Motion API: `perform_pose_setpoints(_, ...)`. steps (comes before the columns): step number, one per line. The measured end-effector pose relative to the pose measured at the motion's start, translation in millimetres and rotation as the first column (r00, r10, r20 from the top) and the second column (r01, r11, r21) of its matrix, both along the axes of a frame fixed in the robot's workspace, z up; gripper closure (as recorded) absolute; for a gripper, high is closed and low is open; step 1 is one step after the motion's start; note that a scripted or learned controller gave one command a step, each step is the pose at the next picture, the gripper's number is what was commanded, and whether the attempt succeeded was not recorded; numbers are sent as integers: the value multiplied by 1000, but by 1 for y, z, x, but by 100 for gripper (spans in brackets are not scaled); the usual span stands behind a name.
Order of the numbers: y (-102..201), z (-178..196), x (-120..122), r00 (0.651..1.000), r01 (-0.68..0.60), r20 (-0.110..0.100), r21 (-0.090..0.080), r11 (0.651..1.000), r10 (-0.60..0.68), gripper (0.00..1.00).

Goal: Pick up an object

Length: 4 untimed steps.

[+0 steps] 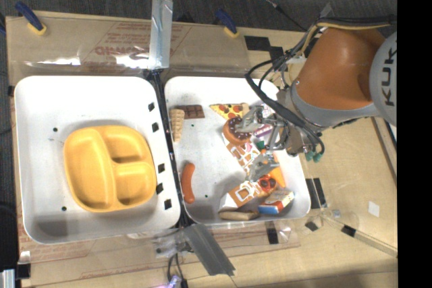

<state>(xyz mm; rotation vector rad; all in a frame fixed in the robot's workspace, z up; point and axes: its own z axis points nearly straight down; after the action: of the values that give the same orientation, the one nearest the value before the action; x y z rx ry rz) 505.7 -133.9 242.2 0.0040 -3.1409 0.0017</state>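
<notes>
While the arm (344, 77) reaches in from the right, we see its jaws hang over the right bin's (202, 209) toy food (253, 165) — jaw state we cannot tell — tray (108, 165) in the left bin (34, 98).

This is a robotics lab or test cell, not a home. 2 shallow white bins (27, 145) sit side by side on a cardboard-covered bench (351, 192), fixed with strips of tape (160, 30) and blue clamps (31, 17). An industrial arm (344, 74) with an orange band and loose cables (266, 71) reaches in over the right bin. The contents are props: a yellow divided tray (108, 165) and toy food (236, 131).
</notes>
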Motion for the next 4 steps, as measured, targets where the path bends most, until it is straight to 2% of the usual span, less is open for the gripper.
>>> perform_pose_setpoints(1,-32,-121,3,971,-240,12,-3,971,240,0)
perform_pose_setpoints(2,-43,-133,-7,979,-200,26,-1,980,200,0)
perform_pose_setpoints(3,-22,-133,28,976,-217,16,-11,976,217,0)
perform_pose_setpoints(4,-11,-134,132,955,-294,24,-13,956,295,0)
